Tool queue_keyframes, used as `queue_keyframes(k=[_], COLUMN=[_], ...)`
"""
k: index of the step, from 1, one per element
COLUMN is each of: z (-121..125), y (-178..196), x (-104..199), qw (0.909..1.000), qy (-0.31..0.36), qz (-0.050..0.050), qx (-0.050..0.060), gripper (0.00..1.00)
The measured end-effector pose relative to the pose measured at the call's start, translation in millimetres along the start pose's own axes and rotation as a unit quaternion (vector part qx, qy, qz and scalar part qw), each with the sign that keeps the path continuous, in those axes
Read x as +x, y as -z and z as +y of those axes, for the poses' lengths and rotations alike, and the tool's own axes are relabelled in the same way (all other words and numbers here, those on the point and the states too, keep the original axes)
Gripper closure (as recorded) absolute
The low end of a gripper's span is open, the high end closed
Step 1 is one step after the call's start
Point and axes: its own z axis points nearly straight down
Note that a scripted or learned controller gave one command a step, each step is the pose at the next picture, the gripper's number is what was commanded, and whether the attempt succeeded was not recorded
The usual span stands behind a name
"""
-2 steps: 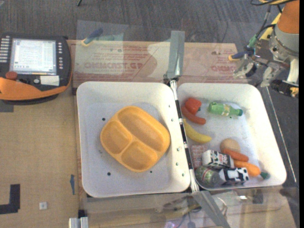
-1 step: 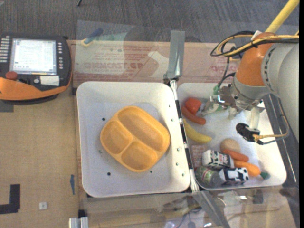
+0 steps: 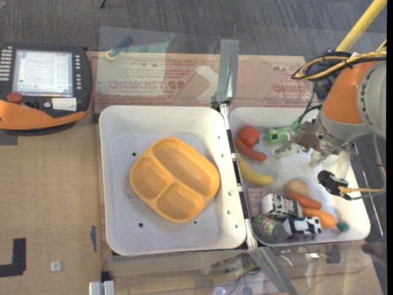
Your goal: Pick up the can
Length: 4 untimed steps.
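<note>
The gripper (image 3: 284, 147) hangs with fingers spread and holding nothing, so it should travel toward the near rim and descend squarely over the dark-green lying metal can (image 3: 268, 225), avoiding the toy cow.

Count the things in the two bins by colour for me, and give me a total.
Orange: 3, tray, two carrots
Red: 1, pepper
Yellow: 1, banana
Green: 1, block
Tan: 1, potato
Black-and-white: 2, cow toys
Dark can: 1
Total: 10

Glossy orange plastic tray (image 3: 174, 178), smooth white plastic bins (image 3: 116, 183), dull metal can (image 3: 268, 226), matt brown cardboard bench (image 3: 49, 195).
</note>
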Motion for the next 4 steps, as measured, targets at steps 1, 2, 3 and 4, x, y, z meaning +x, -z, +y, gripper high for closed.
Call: queue_keyframes(k=[1,2,3,4], z=[77,15,-36,35], y=[147,62,15,-1], x=[-28,-27,-43,-17], qw=[0.9981,0.9959,0.9996,0.9999], qy=[-0.062,-0.091,-0.027,0.016], qz=[-0.002,-0.001,0.000,-0.001], qx=[0.001,0.003,0.004,0.002], gripper=[0.00,0.00,0.00,0.00])
